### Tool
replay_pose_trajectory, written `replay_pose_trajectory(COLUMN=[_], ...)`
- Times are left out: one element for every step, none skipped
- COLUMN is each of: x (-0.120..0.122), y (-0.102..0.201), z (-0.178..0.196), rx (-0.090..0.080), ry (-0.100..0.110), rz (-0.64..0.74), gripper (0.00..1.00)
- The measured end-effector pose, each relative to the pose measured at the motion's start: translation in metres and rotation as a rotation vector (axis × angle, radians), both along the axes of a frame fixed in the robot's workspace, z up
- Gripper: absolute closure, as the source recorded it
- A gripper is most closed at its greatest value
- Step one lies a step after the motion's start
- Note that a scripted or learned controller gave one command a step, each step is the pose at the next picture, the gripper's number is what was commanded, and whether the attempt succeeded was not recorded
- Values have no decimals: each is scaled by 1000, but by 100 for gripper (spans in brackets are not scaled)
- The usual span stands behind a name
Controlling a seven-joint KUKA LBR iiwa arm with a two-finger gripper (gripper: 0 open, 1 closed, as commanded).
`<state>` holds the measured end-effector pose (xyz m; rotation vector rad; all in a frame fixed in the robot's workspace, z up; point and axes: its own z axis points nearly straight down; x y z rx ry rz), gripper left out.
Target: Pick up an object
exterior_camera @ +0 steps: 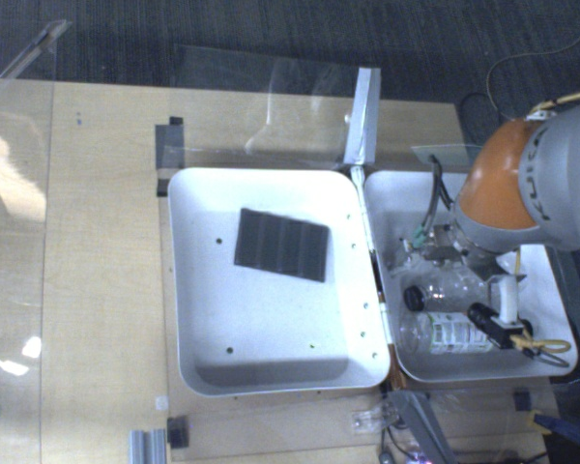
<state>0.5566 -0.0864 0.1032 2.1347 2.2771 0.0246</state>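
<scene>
In the right bin (561,303) at lower right, the hand (435,249) hangs just above a clear bottle (445,293) lying left-to-right; its grip I cannot tell.

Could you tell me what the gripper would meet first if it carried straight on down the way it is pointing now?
Most likely the clear plastic bottle lying in the right bin: the gripper hangs right over it, pointing down. Depth is hard to judge from this slanted view.
</scene>
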Motion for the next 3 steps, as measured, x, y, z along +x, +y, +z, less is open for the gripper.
replay_pose_trajectory(x=[0, -58, 3], y=[0, -15, -5], z=[0, -12, -13], rx=[0, -1, 7], ry=[0, 4, 11], rz=[0, 82, -239], gripper=[0, 0, 0])
